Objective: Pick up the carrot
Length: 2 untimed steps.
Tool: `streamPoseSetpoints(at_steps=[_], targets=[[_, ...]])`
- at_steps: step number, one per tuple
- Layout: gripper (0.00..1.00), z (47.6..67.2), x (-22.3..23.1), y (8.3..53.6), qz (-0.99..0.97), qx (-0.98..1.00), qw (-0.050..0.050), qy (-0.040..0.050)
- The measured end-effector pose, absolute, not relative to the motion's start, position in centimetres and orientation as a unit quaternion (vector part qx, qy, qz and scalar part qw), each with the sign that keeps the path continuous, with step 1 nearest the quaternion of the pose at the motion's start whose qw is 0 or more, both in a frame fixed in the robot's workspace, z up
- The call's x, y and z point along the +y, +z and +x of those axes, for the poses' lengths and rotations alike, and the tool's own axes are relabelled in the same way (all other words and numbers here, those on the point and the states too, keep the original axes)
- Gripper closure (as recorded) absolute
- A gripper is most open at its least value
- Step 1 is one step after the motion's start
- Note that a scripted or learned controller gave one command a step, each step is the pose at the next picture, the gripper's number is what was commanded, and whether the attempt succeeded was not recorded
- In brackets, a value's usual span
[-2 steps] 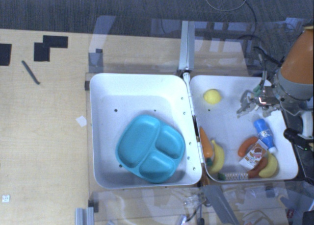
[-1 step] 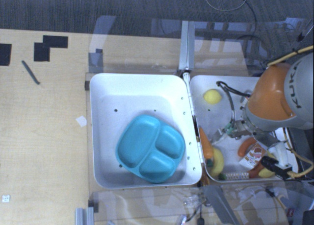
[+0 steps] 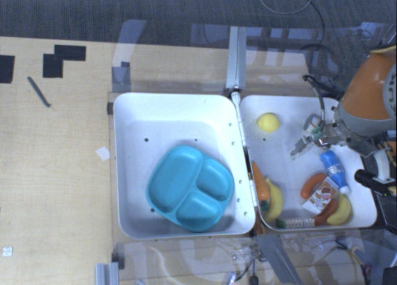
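Carrot (image 3: 260,183) lies by right bin's (image 3: 282,153) left wall.

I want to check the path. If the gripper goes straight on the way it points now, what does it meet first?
The gripper points down and left, toward bare floor of the right bin; it would likely meet that first. The carrot lies further along, though depth is unclear.

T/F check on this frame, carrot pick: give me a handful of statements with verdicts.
1. The carrot lies in the right bin, against its left wall. True.
2. The gripper holds the carrot. False: it hangs apart from it, over bare bin floor.
3. The blue divided plate sits in the left bin. True.
4. The yellow ball is in the left bin. False: it is in the right bin, near the back.
5. The carrot touches a banana. True.
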State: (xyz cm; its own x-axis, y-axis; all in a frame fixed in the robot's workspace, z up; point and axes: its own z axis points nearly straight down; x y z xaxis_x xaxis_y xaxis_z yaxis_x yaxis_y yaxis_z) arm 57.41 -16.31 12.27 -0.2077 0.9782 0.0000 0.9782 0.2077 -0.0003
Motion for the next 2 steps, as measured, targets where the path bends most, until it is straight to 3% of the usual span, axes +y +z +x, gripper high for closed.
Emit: streamPoseSetpoints(at_steps=[1,2], targets=[[0.00,62.1,-8.8,18.5,-0.610,-0.792,0.000,-0.0003],[0.00,56.5,-8.7,12.4,-0.573,-0.819,0.001,0.0005]])
